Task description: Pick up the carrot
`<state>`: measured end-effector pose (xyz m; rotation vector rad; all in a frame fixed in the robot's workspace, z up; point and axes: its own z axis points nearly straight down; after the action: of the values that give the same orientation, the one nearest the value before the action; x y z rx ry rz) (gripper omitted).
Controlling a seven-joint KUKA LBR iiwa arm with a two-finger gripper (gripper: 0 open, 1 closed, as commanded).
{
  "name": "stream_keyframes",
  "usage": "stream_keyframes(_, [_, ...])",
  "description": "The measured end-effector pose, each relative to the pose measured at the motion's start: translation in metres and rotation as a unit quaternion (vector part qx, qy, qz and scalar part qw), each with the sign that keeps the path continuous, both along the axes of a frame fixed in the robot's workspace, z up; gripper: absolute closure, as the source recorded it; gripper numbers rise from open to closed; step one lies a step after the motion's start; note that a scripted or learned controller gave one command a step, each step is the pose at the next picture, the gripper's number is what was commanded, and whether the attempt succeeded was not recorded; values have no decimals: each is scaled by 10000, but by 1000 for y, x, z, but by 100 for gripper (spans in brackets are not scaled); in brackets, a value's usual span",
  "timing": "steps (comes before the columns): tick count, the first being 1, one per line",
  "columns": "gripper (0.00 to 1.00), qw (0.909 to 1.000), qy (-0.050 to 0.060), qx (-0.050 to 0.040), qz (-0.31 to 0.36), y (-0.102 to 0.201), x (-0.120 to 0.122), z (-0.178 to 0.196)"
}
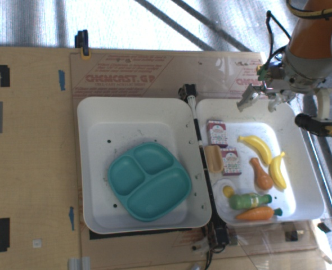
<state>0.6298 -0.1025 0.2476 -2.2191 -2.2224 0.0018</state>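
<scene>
The carrot [258,213], orange with a green stub at its right end, lies flat at the front of the right bin [304,180], just below a green bottle [249,200]. My gripper [261,102] hangs over the bin's back edge, far from the carrot. It is open, its two grey fingers spread apart with nothing between them.
The right bin also holds two yellow bananas [257,148] [278,170], a brown drumstick [261,176], two small red-and-white cartons [217,133] [229,162], a tan slice [213,158] and a small yellow piece [228,191]. A teal divided plate [149,180] sits in the left bin [93,151].
</scene>
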Motion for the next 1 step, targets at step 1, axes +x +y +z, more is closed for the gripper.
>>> stream_keyframes(1, [0,9946,-53,-31,-1032,-75,-14,125])
